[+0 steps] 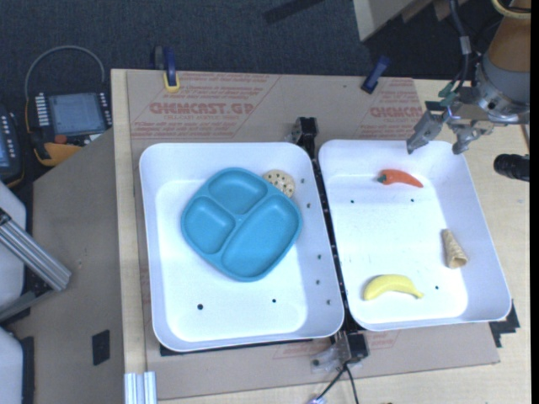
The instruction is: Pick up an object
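The gripper [439,143] hangs at the upper right of the camera view, over the far rim of the right bin [484,251] at about its 12 o'clock, with its two fingers [418,140] spread wide apart and nothing between them. Just below the gripper, toward 6 o'clock from it and apart from the fingers, a red-orange chili pepper [400,178] lies on the bin floor with its green stem end pointing to 9 o'clock. At about 4 o'clock from the pepper, near the bin's right wall, rests a tan cone-like piece [454,248], possibly an ice-cream cone, though the view is too coarse to be sure. A yellow banana [392,288] lies at about 6 o'clock in the same bin, curved with its ends turned down toward the near rim, well apart from the cone piece. In the left bin [168,268] a blue divided plate [242,222] with three compartments sits tilted around the centre, and a round tan cookie [279,181] peeks out from behind its edge at roughly 1 o'clock, touching or partly under the plate. Both bins sit on a brown board [253,99] printed with red lettering
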You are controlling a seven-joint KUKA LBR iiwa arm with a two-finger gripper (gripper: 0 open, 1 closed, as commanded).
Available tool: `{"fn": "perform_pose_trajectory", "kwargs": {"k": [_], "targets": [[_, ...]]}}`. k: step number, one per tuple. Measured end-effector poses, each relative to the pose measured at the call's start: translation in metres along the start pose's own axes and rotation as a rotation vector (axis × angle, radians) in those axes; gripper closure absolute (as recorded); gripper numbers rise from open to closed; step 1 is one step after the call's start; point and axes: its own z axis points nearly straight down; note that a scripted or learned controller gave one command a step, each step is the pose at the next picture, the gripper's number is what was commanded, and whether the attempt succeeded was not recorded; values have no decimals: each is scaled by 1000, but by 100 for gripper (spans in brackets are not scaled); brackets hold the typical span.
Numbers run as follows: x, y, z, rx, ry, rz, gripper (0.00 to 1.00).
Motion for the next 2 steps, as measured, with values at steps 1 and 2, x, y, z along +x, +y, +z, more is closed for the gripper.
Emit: {"fn": "perform_pose_trajectory", "kwargs": {"k": [1, 2], "targets": [[0, 2, -8, -13, -3, -3, 0], [1, -6, 40, -7, -1, -2, 0]]}}
